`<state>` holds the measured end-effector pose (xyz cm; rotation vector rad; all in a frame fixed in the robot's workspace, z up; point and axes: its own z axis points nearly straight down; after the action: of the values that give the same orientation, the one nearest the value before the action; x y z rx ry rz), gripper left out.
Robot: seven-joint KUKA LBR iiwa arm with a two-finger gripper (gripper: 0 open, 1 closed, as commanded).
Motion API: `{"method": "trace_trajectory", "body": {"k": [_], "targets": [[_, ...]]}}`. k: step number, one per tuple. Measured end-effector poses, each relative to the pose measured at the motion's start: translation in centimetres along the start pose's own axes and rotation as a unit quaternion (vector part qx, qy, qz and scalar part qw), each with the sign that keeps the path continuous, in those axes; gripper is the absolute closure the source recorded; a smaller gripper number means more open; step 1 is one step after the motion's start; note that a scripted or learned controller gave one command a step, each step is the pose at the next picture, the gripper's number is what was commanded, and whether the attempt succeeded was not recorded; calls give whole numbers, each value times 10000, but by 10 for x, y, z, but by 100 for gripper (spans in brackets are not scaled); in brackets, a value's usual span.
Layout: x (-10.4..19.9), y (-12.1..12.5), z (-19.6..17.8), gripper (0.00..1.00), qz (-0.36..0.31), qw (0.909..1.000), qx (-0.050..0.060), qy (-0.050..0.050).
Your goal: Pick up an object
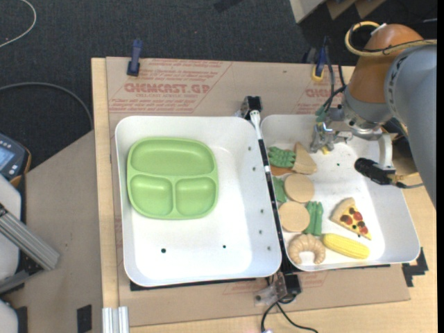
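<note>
Right bin point(388, 210), contents, nearest edge first: one tan croissant point(307, 249), curled, at the near rim; one yellow corn cob point(345, 245) just beside it, lying flat. One pizza slice point(351, 218), yellow wedge with red and dark toppings, just behind the cob. Two round tan discs, plain and flat: near disc point(294, 218) and far disc point(300, 188), edges about touching. Three green pieces: one pod bundle point(316, 217) beside the near disc, one strip point(279, 188) between the far disc and the bin's left wall, and one ruffled leaf point(282, 158) farther back. One tan bread wedge point(303, 160) resting against the leaf. The gripper point(323, 141) hangs over the bin's far part, just beyond and right of the bread wedge, well apart from the croissant and cob; whether it is open or closed cannot be told, and no item sits in it. Left bin point(236, 207): one green three-compartment plate point(172, 178), toward its far left.
</note>
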<state>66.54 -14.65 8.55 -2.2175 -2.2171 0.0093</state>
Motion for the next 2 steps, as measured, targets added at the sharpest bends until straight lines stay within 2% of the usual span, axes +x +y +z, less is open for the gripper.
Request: {"method": "trace_trajectory", "body": {"k": [1,2], "targets": [[-35,-9,0,100,15,10000,-37,-7],[-46,-27,1,100,8,10000,-25,2]]}}
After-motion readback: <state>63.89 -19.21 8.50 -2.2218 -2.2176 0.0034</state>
